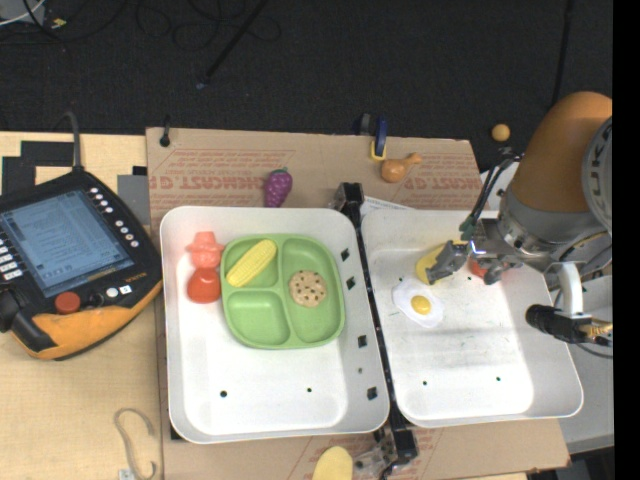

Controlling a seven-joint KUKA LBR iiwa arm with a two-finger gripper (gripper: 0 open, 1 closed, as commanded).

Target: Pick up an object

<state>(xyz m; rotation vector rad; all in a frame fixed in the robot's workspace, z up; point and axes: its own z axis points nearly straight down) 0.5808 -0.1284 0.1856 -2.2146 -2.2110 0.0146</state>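
The desk (80, 408) carries two shallow white bins side by side on a sheet of cardboard, and the arm (565, 183) leans in from the right over the far one. The left bin (260, 398) holds a green divided plate (283, 293), which keeps the toy food sorted: a yellow corn cob (249, 261) in one compartment, a cookie (307, 288) in the next, the lower compartment bare. A red and pink toy (204, 268) stands just beside the plate's left rim.

The right bin (490, 368) is where the work is. The gripper (470, 258) hangs low at the bin's upper middle, and I cannot tell from here whether it is apart or together. A small yellow piece (432, 265) sits right at its tip, touching or nearly so; I cannot tell whether it is gripped. Just below lies a toy fried egg (419, 305), flat on the bin floor and near the gripper. Either one looks like the likely target, and I would judge the pick as not yet done.

Off to the left rests a control pendant (70, 263). A purple toy (278, 187) and an orange one (397, 168) lie on the cardboard behind the bins, out of play.
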